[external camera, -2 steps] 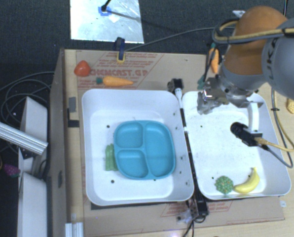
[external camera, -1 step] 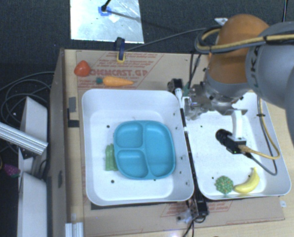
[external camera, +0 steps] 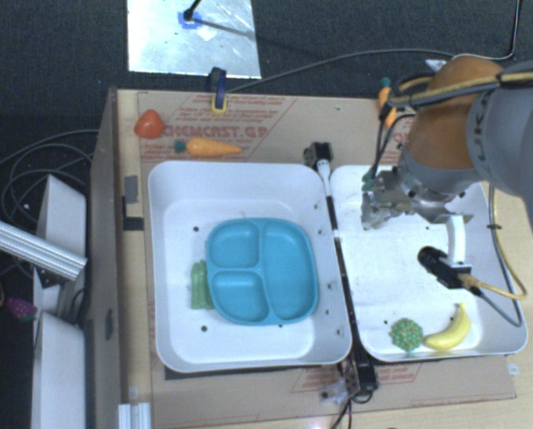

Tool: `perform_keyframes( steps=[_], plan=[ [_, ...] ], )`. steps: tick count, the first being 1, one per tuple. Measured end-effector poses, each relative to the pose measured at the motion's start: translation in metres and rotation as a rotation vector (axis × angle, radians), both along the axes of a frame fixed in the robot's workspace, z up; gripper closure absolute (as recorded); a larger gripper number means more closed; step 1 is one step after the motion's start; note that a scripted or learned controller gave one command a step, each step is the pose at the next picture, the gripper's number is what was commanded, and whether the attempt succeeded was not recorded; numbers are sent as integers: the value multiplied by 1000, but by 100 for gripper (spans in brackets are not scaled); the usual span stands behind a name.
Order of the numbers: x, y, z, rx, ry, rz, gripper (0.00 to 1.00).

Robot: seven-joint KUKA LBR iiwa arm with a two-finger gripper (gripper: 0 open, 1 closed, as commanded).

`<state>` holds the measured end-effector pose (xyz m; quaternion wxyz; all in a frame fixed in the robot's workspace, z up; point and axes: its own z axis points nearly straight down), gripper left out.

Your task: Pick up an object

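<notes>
Camera view, gripper (external camera: 378, 214) low over right bin (external camera: 374, 329), its state impossible to tell.

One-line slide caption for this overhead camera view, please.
Gripper hangs over right bin holding banana and green ball; left bin holds blue tray.

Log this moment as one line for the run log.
gripper: over right bin, upper left | banana, green ball: front of right bin | blue tray: left bin
</notes>
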<state>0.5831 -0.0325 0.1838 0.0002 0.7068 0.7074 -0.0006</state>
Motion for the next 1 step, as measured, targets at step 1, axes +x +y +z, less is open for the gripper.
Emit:
perform_keyframes(
  steps=[1],
  plan=[
    [1, 1, 11, 1, -4, 3, 100]
  ],
)
